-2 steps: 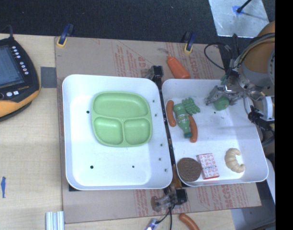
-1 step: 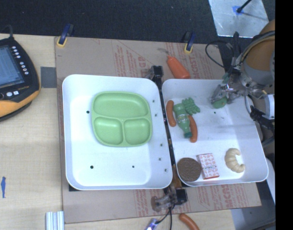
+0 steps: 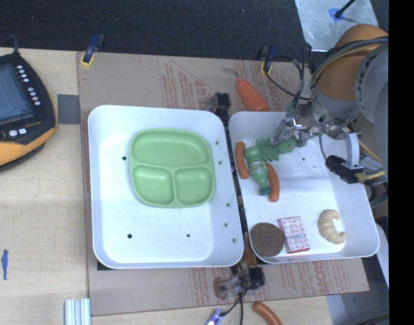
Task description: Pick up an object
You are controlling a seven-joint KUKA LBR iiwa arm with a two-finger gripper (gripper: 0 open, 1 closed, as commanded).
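The bench is pale wood overlaid with a cardboard sheet (image 3: 159,66), bearing a left bin (image 3: 105,181) with a green divided plate (image 3: 172,166) and a right bin (image 3: 356,208). In the right bin's upper part, the gripper (image 3: 293,128) sits at a green toy (image 3: 264,156); whether it is spread or pressed together cannot be told. A dark floor runs along the frame's top.

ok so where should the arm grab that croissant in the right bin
Probably across the thick middle of the croissant, coming straight down. It lies flat and curved, with tapering tips, and sits apart from the red packet on its left. The bin wall runs close on its right, so align the fingers along the wall.
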